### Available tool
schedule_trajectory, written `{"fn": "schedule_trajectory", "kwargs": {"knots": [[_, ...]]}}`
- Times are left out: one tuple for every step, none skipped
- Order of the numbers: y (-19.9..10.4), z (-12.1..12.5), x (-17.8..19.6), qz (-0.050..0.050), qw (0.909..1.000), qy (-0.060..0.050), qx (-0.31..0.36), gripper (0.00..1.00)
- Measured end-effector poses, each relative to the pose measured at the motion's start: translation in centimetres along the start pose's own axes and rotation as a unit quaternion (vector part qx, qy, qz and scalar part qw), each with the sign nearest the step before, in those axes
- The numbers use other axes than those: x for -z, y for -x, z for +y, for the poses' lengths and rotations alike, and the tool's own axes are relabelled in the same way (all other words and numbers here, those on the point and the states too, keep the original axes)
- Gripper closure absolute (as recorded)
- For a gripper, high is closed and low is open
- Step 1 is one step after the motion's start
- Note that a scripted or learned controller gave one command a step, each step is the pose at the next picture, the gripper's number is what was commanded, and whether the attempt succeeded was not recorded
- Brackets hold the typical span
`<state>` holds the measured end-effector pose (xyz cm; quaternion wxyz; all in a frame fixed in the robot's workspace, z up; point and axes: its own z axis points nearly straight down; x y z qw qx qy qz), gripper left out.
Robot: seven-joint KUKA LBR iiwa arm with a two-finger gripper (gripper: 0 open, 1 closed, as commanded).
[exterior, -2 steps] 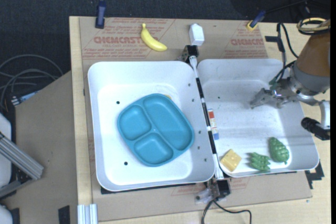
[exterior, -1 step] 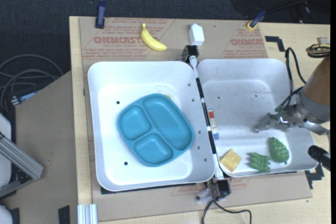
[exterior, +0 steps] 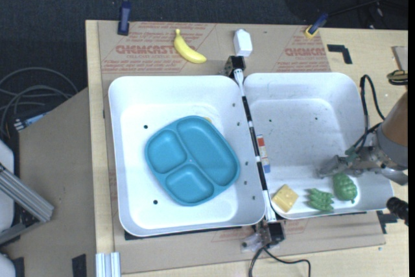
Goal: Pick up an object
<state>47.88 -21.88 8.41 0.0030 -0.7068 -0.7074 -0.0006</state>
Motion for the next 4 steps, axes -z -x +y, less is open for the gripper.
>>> {"fn": "schedule_trajectory", "kwargs": {"knots": [[0.1, 0.0, 1.0, -0.002, 1.0000, 0.001, 0.000, 1.00], [-7.3, 8.9, 4.3, -0.002, 1.0000, 0.003, 0.001, 1.00], [-11.8, 14.4, 0.0, -0.002, 1.0000, 0.002, 0.000, 1.00], [-15.0, 9.4, 10.1, -0.003, 1.0000, 0.003, 0.000, 1.00]]}}
